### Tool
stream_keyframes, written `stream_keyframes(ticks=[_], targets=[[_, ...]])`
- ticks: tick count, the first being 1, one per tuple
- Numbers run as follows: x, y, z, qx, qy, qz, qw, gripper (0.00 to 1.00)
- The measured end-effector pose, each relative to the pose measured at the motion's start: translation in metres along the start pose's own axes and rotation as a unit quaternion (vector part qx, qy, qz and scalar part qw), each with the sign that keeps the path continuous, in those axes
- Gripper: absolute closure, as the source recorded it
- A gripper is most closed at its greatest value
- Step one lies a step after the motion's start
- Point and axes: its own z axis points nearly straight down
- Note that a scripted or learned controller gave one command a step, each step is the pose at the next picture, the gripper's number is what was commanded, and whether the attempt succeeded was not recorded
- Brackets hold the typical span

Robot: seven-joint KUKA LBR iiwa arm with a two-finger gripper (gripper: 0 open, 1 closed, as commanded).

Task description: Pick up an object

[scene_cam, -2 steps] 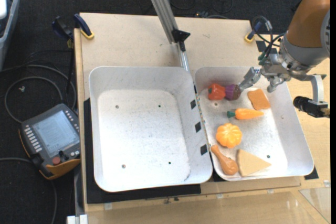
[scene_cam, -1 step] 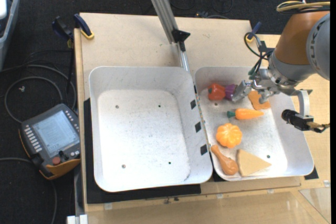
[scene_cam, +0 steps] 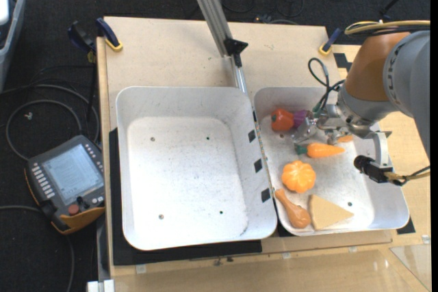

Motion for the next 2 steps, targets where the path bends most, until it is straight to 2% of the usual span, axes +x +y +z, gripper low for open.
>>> stream_keyframes(ticks=[1,2], targets=[[-0.001,0.002,-0.014,-0.004,-0.001,0.000,1.0000,1.00],[-0.004,0.005,-0.078,-0.007,-0.002,-0.001,1.0000,1.00]])
